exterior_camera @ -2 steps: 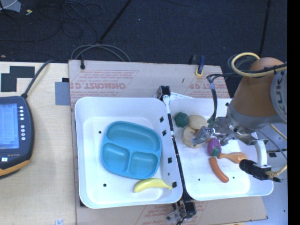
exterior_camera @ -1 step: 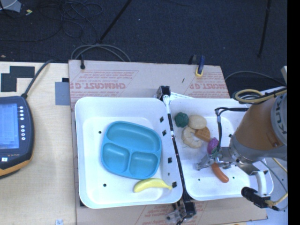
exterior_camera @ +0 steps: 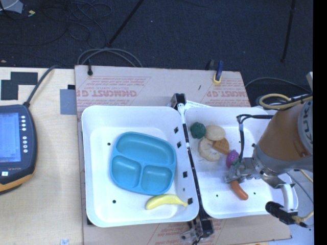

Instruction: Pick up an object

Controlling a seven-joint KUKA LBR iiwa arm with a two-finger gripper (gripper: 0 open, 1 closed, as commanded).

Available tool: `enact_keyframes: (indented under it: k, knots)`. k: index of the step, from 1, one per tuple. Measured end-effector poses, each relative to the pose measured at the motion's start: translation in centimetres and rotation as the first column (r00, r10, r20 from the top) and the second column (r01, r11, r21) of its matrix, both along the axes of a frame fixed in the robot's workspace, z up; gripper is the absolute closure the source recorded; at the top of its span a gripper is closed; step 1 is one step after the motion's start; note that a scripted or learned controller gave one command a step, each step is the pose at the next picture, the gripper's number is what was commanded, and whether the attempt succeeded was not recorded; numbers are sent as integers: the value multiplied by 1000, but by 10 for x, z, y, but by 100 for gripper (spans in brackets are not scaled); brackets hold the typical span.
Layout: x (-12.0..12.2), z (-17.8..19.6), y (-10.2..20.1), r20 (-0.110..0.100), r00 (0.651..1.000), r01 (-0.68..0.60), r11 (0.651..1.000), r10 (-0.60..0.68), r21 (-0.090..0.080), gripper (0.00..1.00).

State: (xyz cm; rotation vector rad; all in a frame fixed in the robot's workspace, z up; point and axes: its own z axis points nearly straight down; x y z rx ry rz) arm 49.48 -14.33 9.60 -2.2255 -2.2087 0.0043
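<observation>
In the right bin (exterior_camera: 214, 208) lie a dark green ball (exterior_camera: 198, 130), a tan round piece (exterior_camera: 215, 132), a pale ring-shaped piece (exterior_camera: 208, 150), an orange wedge (exterior_camera: 222, 146), a purple grape bunch (exterior_camera: 233, 157) and an orange-red sausage (exterior_camera: 239, 190). My gripper (exterior_camera: 235, 176) hangs low over the bin, between the grapes and the sausage, right above the sausage's upper end. The arm's orange band (exterior_camera: 285, 131) rises to its right. In the left bin (exterior_camera: 97, 131) rest a blue divided plate (exterior_camera: 142, 163) and a yellow banana (exterior_camera: 165, 201).
A teach pendant (exterior_camera: 14, 146) lies on the bench at far left. Cardboard (exterior_camera: 153, 88) lies under both bins. A black divider clamp (exterior_camera: 180, 102) joins the bins at the back. Cables (exterior_camera: 273, 100) loop near the arm's base at right.
</observation>
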Motion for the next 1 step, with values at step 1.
enact_keyframes:
  k: [1]
  knots:
    - [22, 96, 80, 11, 1000, -17, 1000, 17, 1, 100]
